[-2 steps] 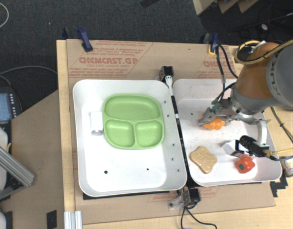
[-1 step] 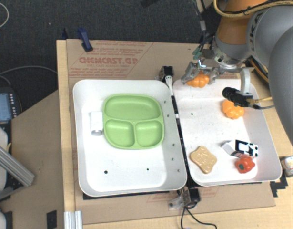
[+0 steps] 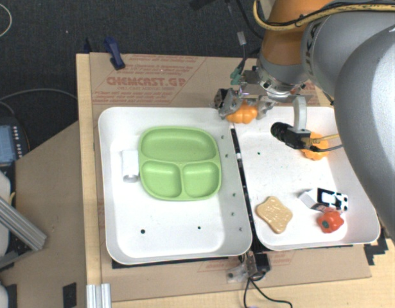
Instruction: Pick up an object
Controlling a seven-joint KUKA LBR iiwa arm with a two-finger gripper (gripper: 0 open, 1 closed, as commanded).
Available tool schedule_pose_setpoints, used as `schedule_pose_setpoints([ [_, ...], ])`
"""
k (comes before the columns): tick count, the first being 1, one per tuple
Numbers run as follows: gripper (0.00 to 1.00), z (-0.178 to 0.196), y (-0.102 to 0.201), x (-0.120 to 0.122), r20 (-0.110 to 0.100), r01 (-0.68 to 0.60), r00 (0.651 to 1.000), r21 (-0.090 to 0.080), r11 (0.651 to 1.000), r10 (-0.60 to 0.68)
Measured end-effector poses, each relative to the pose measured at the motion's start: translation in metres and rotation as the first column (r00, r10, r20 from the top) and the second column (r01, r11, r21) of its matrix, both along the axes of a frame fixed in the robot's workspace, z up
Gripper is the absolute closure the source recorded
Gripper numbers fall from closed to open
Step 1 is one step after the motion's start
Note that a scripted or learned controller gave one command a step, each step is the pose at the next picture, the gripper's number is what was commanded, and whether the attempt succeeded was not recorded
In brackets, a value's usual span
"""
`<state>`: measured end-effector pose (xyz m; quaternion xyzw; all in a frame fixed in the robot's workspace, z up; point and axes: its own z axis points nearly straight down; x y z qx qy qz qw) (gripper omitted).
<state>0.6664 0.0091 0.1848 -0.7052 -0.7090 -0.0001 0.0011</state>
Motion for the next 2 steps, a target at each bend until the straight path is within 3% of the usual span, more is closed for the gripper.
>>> schedule_pose_setpoints([
  [1, 1.0, 0.0, 0.013, -0.057, -0.005, 0.006, 1.0, 0.0, 1.0, -0.006],
  [2, 1.0, 0.031, 0.08, -0.105, -0.003, -0.002, 1.0, 0.003, 1.0, 0.002],
])
